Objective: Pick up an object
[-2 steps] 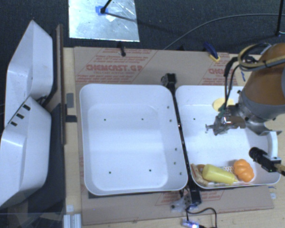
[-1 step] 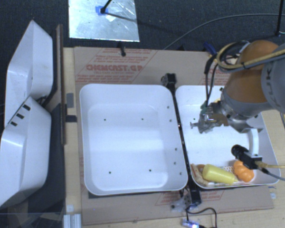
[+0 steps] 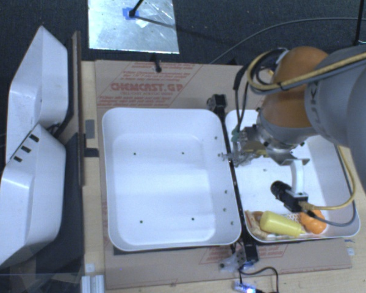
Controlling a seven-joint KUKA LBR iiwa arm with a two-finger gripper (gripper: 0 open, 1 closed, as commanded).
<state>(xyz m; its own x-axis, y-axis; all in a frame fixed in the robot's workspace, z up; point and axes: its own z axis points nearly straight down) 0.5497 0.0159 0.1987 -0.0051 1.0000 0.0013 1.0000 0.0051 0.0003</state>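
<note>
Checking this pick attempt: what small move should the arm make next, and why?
Probably shift the gripper toward the yellow object, then descend. The gripper sits by the left wall of the right bin, apart from it and the orange object along the near wall.

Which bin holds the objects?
The right bin, under the arm: a yellow item and an orange item lie at its near edge.
</note>
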